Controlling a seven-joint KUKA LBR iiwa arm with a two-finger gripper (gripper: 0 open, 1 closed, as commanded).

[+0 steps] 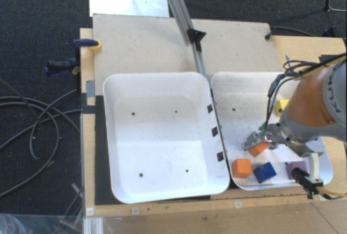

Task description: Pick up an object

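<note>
The pincer [259, 143] sits at a small orange piece [258, 148] in the right bin [238, 92]; whether its grip is apart or closed cannot be told. The piece looks light and rigid, best taken across flat opposite sides.

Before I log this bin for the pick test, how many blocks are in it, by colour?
Orange blocks: 2
Blue block: 1
Purple block: 1
Yellow block: 1, partly hidden by the arm
Total: 5, all in the right bin

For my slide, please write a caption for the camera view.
Arm's gripper low in right bin over an orange block, near blue and purple blocks.
</note>
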